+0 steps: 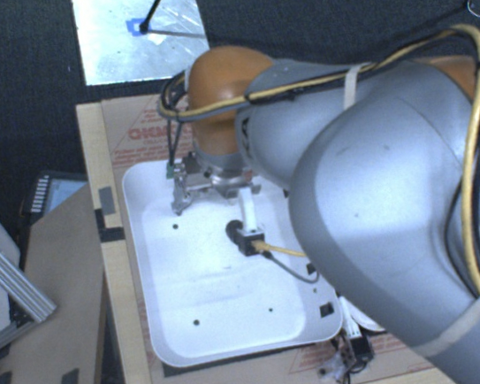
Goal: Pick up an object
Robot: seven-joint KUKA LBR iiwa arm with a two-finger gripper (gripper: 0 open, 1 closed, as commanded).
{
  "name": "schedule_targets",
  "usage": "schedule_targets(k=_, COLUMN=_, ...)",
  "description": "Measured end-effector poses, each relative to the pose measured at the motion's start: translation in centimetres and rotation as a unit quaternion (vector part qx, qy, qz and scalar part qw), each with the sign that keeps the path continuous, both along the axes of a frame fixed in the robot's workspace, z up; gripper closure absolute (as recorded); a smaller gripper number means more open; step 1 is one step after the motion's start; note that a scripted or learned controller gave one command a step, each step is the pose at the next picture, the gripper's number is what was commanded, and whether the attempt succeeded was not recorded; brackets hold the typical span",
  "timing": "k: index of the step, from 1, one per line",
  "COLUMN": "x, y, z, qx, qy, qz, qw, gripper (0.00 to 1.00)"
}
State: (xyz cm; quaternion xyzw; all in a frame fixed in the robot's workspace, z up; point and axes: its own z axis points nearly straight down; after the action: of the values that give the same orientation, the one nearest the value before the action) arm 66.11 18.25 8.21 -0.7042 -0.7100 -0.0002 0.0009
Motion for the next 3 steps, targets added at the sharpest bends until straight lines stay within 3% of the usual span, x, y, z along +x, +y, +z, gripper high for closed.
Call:
schedule_targets(k=1, x=-9.2, y=5.4, z=0.2, qx=-0.0006, qy=0.003, qz=0.000, qw=1.0000, gripper=0.00)
schedule_targets(k=2, x=1.2, y=5.1, z=0.4, qx=0.0005, qy=-0.006, qz=-0.002, qw=1.0000, gripper=0.00)
schedule_targets(k=3, x=1.0, y=3.1, z=17.9, qx=0.0016, qy=-0.009, qz=-0.004, qw=1.0000, gripper=0.00)
